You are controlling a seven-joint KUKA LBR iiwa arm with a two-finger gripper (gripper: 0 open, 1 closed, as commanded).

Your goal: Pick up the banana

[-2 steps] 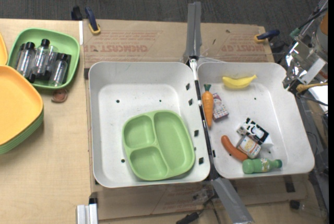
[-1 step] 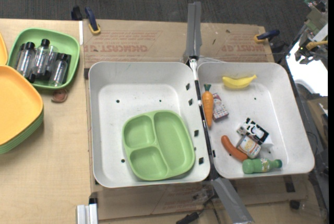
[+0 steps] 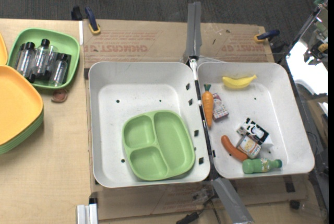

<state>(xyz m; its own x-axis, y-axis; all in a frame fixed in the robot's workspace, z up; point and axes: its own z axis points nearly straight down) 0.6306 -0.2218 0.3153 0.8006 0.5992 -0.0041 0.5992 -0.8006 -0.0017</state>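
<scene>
Banana (image 3: 239,81): lies loose at 12 o'clock in right bin (image 3: 292,113), apart from carrot (image 3: 207,108). Not yet grasped; whole pick remains. Pincer state: cannot tell.

a yellow banana (image 3: 239,81), an orange carrot (image 3: 207,106), a red sausage (image 3: 233,148), a green bottle (image 3: 261,166) and a black-and-white carton (image 3: 254,131) lie in my white right bin (image 3: 292,113), a pale green divided plate (image 3: 156,144) in the white left bin (image 3: 104,113).
</scene>
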